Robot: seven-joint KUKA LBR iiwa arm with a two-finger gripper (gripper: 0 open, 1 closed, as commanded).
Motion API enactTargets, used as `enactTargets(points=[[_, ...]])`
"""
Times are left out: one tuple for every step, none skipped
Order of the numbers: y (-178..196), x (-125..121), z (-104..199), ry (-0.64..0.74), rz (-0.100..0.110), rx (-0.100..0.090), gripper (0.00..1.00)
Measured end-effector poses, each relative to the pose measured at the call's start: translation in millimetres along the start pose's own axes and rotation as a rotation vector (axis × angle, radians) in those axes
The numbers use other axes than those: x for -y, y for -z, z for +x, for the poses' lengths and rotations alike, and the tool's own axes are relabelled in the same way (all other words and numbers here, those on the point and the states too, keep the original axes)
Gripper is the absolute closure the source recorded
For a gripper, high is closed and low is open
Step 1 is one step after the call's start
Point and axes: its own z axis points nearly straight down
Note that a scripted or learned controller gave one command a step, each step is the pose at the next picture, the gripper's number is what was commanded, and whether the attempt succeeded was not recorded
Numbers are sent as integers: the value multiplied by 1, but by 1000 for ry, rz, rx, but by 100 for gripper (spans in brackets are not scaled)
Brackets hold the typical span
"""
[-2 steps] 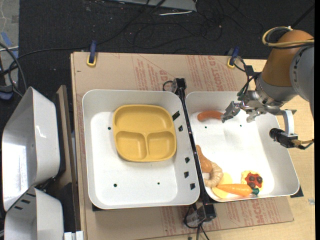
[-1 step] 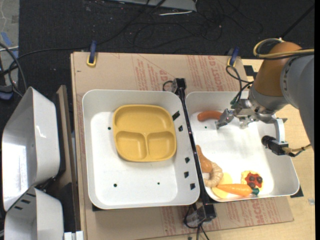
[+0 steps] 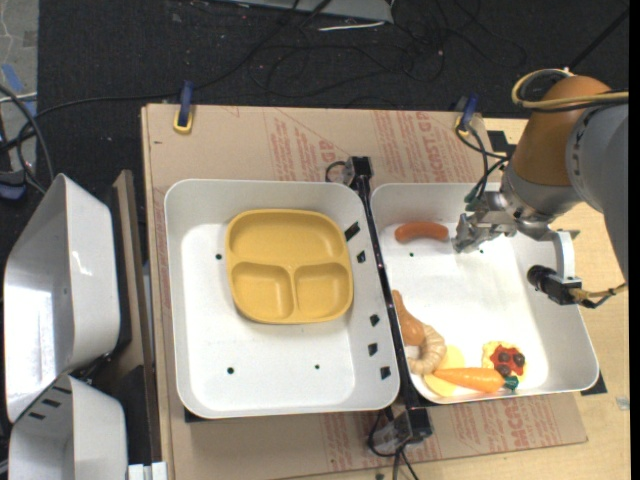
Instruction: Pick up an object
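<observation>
1. Camera view, containers. Left bin: one yellow divided plate, three compartments, lying flat in the upper middle. Right bin: orange-red sausage near the upper left corner; along the lower left wall a drumstick-like piece and a pale curled shrimp; at the lower edge a carrot lying crosswise, with a yellow slice with red and green spots just beside its right end.
2. Surroundings. Both bins sit on a cardboard-covered desk, clamped at the back by two blue-and-yellow clamps. A black divider strip runs between the bins. Cables cross the dark floor behind. White tubs stand off the desk to the left.
3. Tool versus object. The tool sits low over the upper part of the right bin, just right of the sausage, near its right end. Whether its jaws are apart or together cannot be told. Nothing is seen between them. The remaining food lies well apart, toward the lower edge.
</observation>
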Motion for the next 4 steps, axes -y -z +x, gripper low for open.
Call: enactTargets(points=[[51,-10,6,4,-5,0,100],[115,-11,2,4,-5,1,100],[131,-12,2,3,-1,0,100],[139,5,47,7,2,-2,100]])
